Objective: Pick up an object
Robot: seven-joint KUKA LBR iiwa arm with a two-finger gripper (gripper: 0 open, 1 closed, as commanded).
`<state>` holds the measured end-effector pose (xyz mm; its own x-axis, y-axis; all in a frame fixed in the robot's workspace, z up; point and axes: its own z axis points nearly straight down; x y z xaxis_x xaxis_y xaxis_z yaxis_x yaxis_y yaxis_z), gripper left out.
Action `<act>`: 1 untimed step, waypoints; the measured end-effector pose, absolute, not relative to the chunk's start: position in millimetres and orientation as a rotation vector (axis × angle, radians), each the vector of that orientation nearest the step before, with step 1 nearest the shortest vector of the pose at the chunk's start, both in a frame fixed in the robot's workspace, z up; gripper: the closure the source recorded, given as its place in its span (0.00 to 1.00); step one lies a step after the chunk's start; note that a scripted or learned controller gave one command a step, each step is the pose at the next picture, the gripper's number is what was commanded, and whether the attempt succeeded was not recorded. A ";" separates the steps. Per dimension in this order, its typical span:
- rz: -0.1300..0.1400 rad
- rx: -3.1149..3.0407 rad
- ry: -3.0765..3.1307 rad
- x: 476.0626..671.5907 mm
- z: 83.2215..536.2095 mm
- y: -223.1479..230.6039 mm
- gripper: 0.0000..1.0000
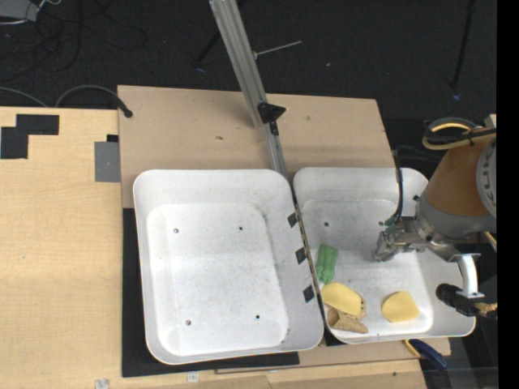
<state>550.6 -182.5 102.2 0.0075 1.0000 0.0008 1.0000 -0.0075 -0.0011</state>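
Two shallow white bins sit side by side on the desk (203,128); the left bin (162,193) has a speckled floor, and the right bin (357,186) holds every candidate for the pick. The gripper (388,245) hangs low over the middle of the right bin, nothing visible between its tips, and whether it stands apart or together cannot be told from this slanted view. Near the front wall lie a yellow lump (401,306), rounded and matte, and a second yellow piece (341,298) resting against a brown scrap (349,323) with a rough, crumpled look; a green block (326,262), smooth and oblong, lies just beside the divider. The isolated yellow lump is judged the best target: it stands apart from its neighbours and from the wall, so both tips can straddle it. A good approach would centre above it, descend vertically and close across its narrow axis; the green block, hard against the divider, would likely leave one tip no room.
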 end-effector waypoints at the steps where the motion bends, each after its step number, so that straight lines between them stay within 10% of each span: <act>1: -0.003 -2.223 -2.224 553.3 165.0 -181.1 1.00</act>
<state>553.3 -181.1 165.0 -0.0006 1.0000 -0.0007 1.0000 0.0006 0.0029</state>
